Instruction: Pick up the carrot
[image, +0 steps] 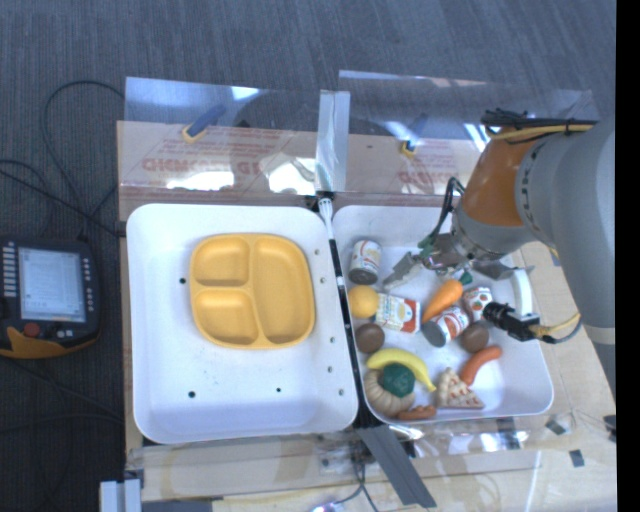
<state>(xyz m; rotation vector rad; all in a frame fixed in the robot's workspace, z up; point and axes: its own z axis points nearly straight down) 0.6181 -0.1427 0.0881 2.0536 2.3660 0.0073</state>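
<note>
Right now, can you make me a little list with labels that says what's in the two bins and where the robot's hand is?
left bin: a yellow plate with three sections
right bin: toy food packed together
carrot: orange, lying tilted in the middle of the right bin
near the carrot: a can, a lemon, a banana, a pizza slice
gripper: low over the right bin, just above the carrot's upper end
carrot held: no, it lies in the bin
</note>
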